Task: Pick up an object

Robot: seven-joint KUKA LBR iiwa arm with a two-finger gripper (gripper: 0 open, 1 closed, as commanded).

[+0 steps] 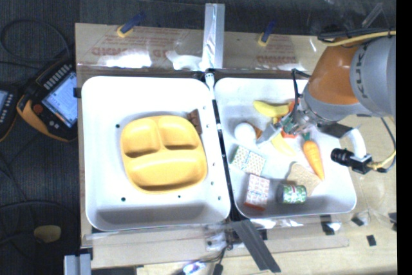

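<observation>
We start with the two white bins: the left bin (103, 196) carries a yellow divided tray (164, 152), while the right bin (335, 199) holds the clutter we must choose from, and the arm (351, 77) reaches into it from the right. The gripper (288, 127) sits low in the middle of that bin, among the items. We cannot tell how its jaws stand, since the wrist hides them from above. Nearest it are a pale yellow piece (283, 143) just below the tip and a banana (270, 108) just above, lying roughly across the bin. A carrot (313, 158) lies beside to the right, its long axis running down and right. A white egg (244, 132) sits to the left.
</observation>
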